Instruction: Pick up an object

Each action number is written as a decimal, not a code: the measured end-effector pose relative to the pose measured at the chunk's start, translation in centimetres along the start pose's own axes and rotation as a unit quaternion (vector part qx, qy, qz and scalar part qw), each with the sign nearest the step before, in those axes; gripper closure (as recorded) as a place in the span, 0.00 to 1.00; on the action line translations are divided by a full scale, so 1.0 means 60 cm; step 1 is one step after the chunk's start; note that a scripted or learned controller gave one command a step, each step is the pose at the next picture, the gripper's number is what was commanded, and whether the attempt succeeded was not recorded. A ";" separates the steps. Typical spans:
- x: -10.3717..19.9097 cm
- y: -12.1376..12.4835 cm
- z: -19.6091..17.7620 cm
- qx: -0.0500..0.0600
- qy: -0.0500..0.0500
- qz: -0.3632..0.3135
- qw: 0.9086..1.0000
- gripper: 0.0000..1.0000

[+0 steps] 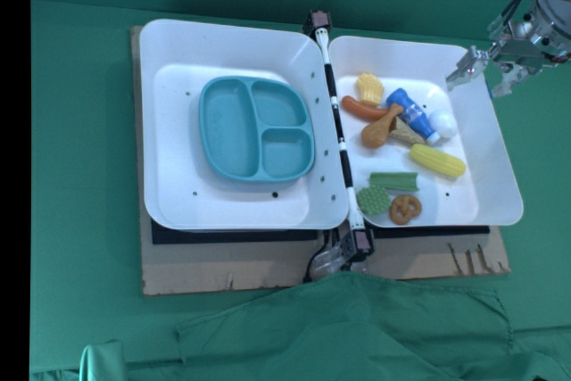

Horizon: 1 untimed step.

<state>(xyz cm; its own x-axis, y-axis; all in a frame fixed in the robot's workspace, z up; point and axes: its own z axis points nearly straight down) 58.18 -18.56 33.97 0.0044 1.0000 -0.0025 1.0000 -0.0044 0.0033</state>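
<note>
Yellow corn cob (437, 161) lies in right bin (500, 183), below-left of gripper (486, 74).

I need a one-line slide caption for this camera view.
Open gripper above right bin of toy food; teal plate in left bin.

Small plastic toy foods lie clustered in the right white bin (500, 192) — yellow corn cob (437, 161), brown drumstick (380, 128), blue bottle (412, 113), brown pretzel (405, 210).

A teal divided plate (257, 129) is lying in my left bin (169, 58); green cloth (339, 326) is bunching along the frame's bottom.
</note>
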 end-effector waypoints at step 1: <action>0.066 0.003 0.013 0.001 0.001 -0.002 1.000 0.00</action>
<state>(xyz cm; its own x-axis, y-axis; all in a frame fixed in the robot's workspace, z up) 58.40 -14.58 33.16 0.0001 1.0000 -0.0010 1.0000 -0.0001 0.0021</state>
